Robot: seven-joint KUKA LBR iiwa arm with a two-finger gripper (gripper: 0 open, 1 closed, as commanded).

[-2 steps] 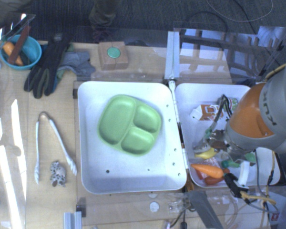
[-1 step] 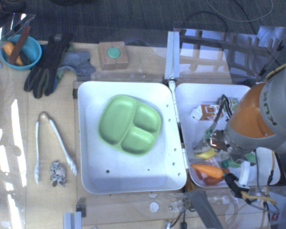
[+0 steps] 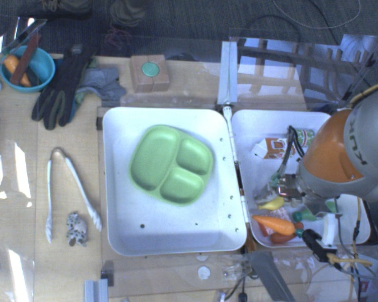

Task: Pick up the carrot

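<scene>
Nearest the camera, at the lower edge: metal bracketry and loose cables on the table [image 3: 38, 269].

Right bin [image 3: 242, 137], near wall: carrot [image 3: 274, 224], orange, lying flat; long axis runs roughly left to right, pointed tip toward the left and the divider between the bins, thicker end toward the right, dipping slightly that way. A red item [image 3: 281, 237] sits just beside it on the near side, touching or nearly so. A green piece [image 3: 304, 216] lies at the carrot's right end.

Just beyond the carrot: yellow item [image 3: 272, 203], banana-like, also lying crosswise.

Tool [image 3: 283, 184]: above the yellow item, at the end of the grey arm with its orange band [image 3: 327, 156]. Finger state cannot be told; cabling and the wrist obscure it. Nothing is visibly between the fingers.

Farther in the same bin: white packet with orange print [image 3: 274, 147].

Left bin [image 3: 113, 168]: green compartment plate [image 3: 171, 163], three sections, near the middle.

Table, left of the bins: white tongs [image 3: 72, 187], small speckled object [image 3: 77, 229].

Far side: black glove [image 3: 60, 96], blue bowl [image 3: 41, 77] holding utensils, wooden block with green disc [image 3: 150, 71].
</scene>
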